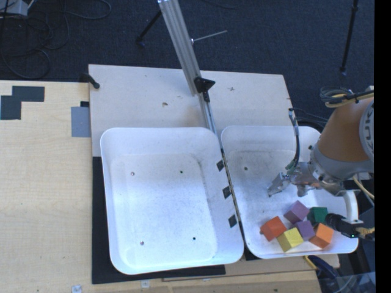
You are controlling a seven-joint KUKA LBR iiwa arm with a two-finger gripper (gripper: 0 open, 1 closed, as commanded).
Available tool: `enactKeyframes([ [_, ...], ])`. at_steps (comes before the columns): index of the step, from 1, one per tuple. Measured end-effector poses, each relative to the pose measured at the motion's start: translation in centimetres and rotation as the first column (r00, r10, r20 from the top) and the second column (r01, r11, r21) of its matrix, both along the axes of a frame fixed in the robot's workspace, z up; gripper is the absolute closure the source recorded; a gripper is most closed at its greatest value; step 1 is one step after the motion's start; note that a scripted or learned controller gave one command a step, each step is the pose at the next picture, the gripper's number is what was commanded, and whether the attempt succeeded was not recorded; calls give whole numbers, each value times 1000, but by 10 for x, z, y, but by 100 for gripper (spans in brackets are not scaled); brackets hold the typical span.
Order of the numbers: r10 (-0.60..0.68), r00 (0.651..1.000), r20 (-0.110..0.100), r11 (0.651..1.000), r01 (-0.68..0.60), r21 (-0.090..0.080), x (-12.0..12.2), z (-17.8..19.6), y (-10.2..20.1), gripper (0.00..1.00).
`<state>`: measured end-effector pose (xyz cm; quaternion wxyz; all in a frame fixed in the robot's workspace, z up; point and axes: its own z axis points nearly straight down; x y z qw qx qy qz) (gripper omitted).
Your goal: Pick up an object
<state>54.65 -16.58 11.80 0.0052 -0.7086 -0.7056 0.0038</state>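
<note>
Nearest the lower edge, in the front corner of the right bin (256,145), lies a tight cluster of small blocks: an orange-red block (273,227), a yellow block (290,239), two purple blocks (297,212), a green block (318,214) and an orange block (323,235). They touch or nearly touch one another.

Just behind them the tool (285,185) hangs low over the bin floor, apart from the cluster and holding nothing; whether its fingers stand apart or together I cannot tell.

To do the pick well, I judge it should aim at a block on the cluster's rim, such as the orange-red one, where the fingers have free sides to close on.

Left of it sits the left bin (159,145). Farther back, a slanted metal rail (183,44) rises from the desk (140,96).

No brand, label or writing is legible.
</note>
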Motion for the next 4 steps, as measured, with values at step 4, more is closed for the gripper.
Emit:
enactKeyframes([
  [4,7,1000,11,1000,-7,-2,5,111,0,0],
])
